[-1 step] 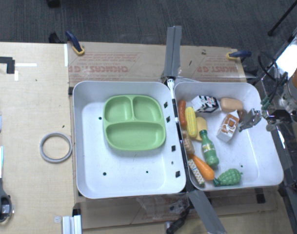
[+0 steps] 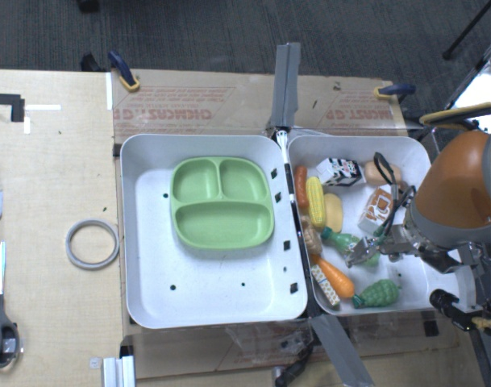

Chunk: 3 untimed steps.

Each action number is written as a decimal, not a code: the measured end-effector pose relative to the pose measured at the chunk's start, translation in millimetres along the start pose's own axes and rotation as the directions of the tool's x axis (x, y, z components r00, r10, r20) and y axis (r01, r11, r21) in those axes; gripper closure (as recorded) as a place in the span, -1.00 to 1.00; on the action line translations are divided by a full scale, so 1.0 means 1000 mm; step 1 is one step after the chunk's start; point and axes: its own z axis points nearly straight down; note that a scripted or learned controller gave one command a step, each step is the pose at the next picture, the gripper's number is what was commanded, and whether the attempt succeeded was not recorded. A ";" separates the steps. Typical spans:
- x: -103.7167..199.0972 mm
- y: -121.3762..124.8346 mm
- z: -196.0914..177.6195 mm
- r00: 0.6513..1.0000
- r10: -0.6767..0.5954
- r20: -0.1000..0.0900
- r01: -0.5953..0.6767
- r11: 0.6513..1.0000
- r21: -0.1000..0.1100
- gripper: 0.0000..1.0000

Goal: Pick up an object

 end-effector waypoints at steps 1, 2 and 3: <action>0.028 0.040 0.022 0.971 0.239 0.001 -0.239 0.971 -0.001 -1.00; 0.026 0.038 0.016 0.970 0.244 0.001 -0.244 0.970 0.005 1.00; 0.078 0.108 -0.078 0.947 0.320 0.003 -0.320 0.947 -0.001 1.00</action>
